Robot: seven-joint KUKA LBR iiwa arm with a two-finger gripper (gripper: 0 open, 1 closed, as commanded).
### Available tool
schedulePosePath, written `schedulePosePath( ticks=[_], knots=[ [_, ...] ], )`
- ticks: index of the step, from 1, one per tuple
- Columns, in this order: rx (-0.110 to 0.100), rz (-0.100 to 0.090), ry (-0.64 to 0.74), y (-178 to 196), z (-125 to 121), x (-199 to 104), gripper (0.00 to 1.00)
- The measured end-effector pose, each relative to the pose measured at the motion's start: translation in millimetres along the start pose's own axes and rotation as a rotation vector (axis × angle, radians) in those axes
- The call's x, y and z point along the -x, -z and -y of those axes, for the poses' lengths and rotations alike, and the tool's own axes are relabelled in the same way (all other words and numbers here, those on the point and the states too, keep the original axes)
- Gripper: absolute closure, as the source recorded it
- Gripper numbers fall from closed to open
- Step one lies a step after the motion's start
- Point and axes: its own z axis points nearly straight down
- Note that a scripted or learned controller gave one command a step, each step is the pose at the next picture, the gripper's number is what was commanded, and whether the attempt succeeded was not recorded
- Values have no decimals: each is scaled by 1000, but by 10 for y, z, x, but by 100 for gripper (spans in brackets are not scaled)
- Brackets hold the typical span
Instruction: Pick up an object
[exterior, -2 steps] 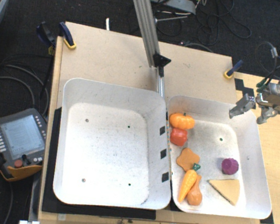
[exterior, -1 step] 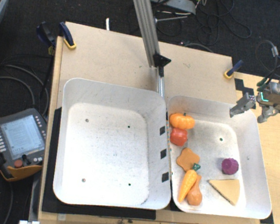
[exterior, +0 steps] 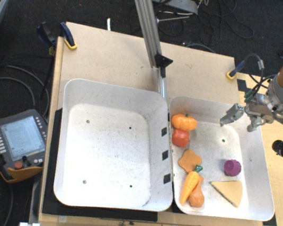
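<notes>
The right bin holds several toy foods: an orange pumpkin, a red tomato, a tan cookie-like piece, a carrot, a purple ball and a yellow cheese wedge. My gripper hangs over the bin's far right part, above and behind the purple ball. Its two fingers stand apart, open, with nothing between them.
The left bin lies beside the right one, with a raised divider between them. A metal pole slants up from the far edge. Clamps sit at the bench's far corners. A teach pendant lies on the floor at left.
</notes>
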Motion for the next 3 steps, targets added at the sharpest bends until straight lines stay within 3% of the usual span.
schedulePosePath(
  ticks=[2,3],
  knots=[
    [0,0,-2,-1227,59,91,0],
    [8,2,-2,-1077,37,97,100]
  ],
)
